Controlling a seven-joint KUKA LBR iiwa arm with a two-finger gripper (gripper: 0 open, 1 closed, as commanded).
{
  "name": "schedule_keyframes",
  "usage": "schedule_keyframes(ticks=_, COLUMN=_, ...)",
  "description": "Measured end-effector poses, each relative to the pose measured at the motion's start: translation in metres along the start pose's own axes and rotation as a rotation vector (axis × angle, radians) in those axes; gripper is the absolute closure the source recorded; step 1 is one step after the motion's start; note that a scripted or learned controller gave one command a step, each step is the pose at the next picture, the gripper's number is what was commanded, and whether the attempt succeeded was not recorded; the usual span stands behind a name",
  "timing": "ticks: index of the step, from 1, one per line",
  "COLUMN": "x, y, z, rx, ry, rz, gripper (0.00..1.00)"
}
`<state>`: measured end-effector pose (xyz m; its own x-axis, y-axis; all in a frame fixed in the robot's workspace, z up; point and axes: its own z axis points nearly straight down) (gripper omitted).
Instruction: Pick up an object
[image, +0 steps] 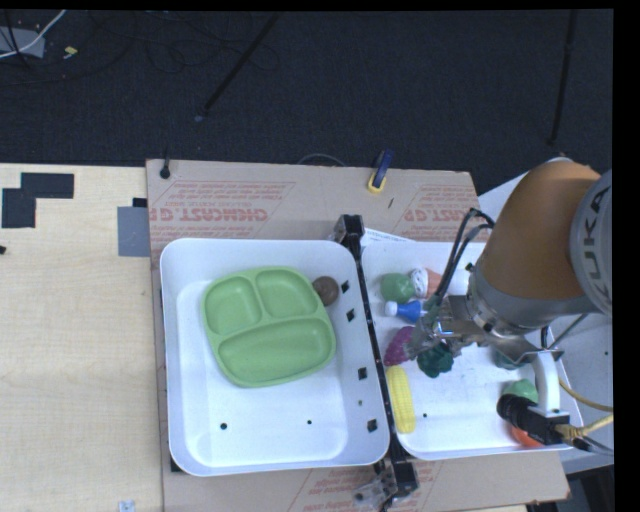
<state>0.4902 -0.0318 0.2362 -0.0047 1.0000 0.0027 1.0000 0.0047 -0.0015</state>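
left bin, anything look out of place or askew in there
Slightly. The green divided plate lies turned at an angle to the left bin walls, and a small brown round object rests against its upper right rim. Nothing looks spilled or damaged.

- We see a dark green object (435, 360) in the right bin (470, 440), toward nine o'clock of its floor.
- A purple piece (399, 347) lies just beside it, at its nine o'clock.

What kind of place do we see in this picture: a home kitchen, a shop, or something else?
Probably a robotics lab test bench. A robot arm reaches over two white bins, which sit on plain cardboard. The items are toys, such as a green divided plate and a yellow corn cob.
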Motion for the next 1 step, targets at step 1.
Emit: schedule_keyframes(ticks=1, x=-0.013, y=0.0013, z=0.0053, rx=0.003, ry=-0.003, rz=0.006, gripper=1.0)
